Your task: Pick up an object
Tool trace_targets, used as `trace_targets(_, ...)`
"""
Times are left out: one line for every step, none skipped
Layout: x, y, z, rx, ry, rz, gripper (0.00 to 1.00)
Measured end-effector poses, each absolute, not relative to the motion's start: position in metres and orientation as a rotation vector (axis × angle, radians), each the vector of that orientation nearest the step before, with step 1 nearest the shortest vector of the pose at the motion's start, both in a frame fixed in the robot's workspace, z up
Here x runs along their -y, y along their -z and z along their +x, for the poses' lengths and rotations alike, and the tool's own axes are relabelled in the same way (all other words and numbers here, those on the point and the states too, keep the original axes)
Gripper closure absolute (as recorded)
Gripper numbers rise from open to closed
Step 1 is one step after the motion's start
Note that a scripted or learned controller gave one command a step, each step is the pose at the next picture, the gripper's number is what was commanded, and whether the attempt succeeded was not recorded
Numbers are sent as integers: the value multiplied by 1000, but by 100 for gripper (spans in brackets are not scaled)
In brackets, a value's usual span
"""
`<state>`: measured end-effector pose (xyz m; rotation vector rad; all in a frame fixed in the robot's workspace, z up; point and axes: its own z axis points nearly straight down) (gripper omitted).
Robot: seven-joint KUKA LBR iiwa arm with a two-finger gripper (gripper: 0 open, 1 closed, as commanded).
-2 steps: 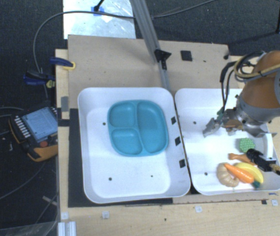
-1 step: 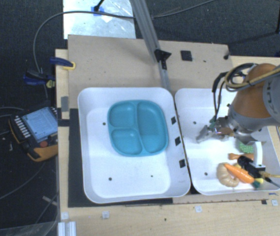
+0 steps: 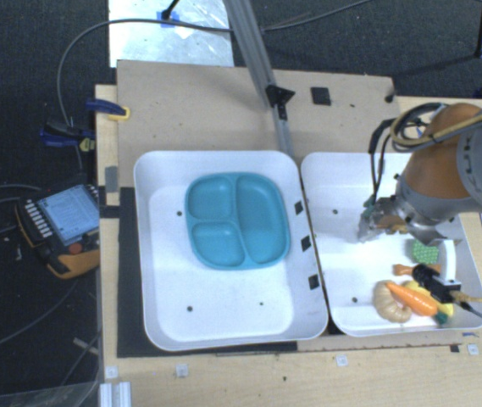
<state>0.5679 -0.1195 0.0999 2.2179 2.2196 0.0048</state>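
While the arm [image 3: 444, 164] reaches into the right bin [image 3: 335, 185], the gripper [image 3: 374, 225] sits low over bare floor; can't tell its finger state. Carrot [image 3: 412, 297], beige piece [image 3: 390, 303], green item [image 3: 424, 252] lie nearby. Left bin [image 3: 160, 303] has blue tray [image 3: 236, 220].

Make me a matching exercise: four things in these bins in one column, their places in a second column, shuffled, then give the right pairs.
Things:
1. blue divided plate
2. carrot
3. green piece
4. gripper

Places:
A. near front edge of right bin, beside a beige item
B. over the middle of the right bin
C. middle of left bin
D. right bin, just under the arm

Pairs: 1-C, 2-A, 3-D, 4-B
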Motion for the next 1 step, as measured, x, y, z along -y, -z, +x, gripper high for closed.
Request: trace_targets(117,-163,573,-2224,-6,2212,100)
